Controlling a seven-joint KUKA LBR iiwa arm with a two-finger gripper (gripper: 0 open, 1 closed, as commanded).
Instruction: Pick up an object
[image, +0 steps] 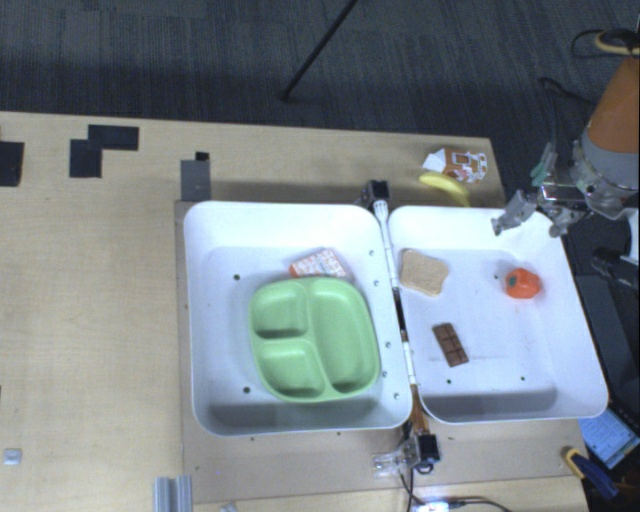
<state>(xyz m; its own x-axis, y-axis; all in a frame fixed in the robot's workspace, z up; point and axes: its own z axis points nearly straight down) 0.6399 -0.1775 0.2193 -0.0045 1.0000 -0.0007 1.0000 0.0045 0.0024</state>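
Observation:
In the right bin lie a red tomato, a tan slice of bread and a brown chocolate bar. My gripper hovers over that bin's far right corner, above and slightly beyond the tomato. Its fingers are spread apart, open, with nothing between them. The left bin holds a green divided plate and a red-and-white snack packet just behind it.
A yellow banana and a small printed packet lie on the bench beyond the right bin. A black clamp sits where the two bins meet. Cables and a connector lie at the front edge.

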